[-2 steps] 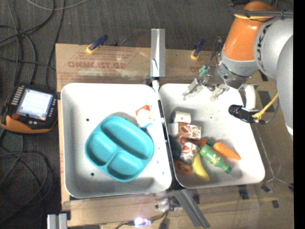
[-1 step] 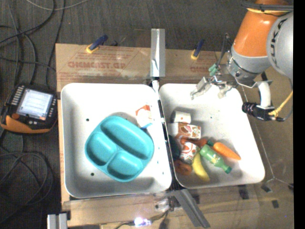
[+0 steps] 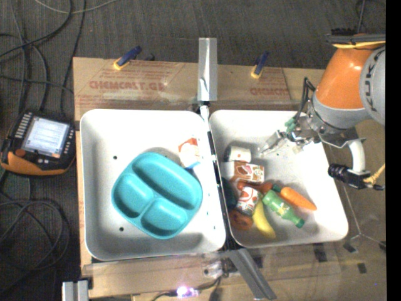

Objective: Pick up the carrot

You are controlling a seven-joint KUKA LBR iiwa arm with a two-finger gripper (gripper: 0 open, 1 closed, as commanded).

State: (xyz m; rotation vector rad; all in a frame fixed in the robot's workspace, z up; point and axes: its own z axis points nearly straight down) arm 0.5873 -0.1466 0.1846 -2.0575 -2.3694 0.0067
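Jaws on your two-finger gripper (image 3: 280, 140) appear parted and hold nothing, poised above the right white bin (image 3: 332, 231), while the small orange plastic carrot (image 3: 297, 198) lies nearer the camera, its long axis slanting beside the green bottle (image 3: 282, 207).

a dark grey carpet floor (image 3: 125, 17) strewn with black cables (image 3: 37, 49) surrounds the counter (image 3: 144, 83), whose brown cardboard top bears two blue-and-yellow clamps (image 3: 127, 57), with an orange-edged pendant (image 3: 41, 142) lying left.
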